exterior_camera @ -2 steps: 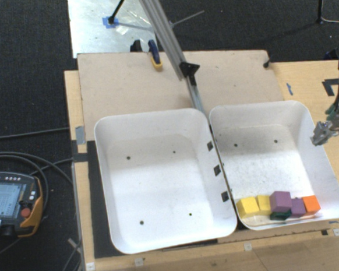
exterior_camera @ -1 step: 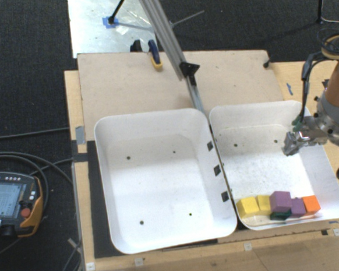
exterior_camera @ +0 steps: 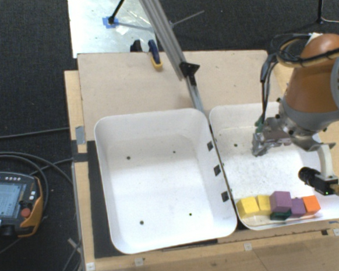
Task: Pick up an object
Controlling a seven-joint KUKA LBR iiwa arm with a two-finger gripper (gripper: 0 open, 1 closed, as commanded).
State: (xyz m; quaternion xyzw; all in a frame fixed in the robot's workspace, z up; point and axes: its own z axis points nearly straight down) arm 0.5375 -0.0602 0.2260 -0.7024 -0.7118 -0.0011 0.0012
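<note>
Camera view, looking down at a slant, gives us the two-finger metal gripper [exterior_camera: 262,144] hanging over the bare middle of the right shallow white plastic bin [exterior_camera: 238,118]. We cannot tell how it is set. Along that bin's near edge we see a row of small blocks touching one another: two yellow blocks [exterior_camera: 254,205], a dark green block [exterior_camera: 280,214], two purple blocks [exterior_camera: 281,200], and an orange block [exterior_camera: 311,204] at the near right corner. We see the left white bin [exterior_camera: 112,183] alongside.

Arm [exterior_camera: 320,85] cut off at right edge; tool [exterior_camera: 262,143] fingers too small to tell.
</note>
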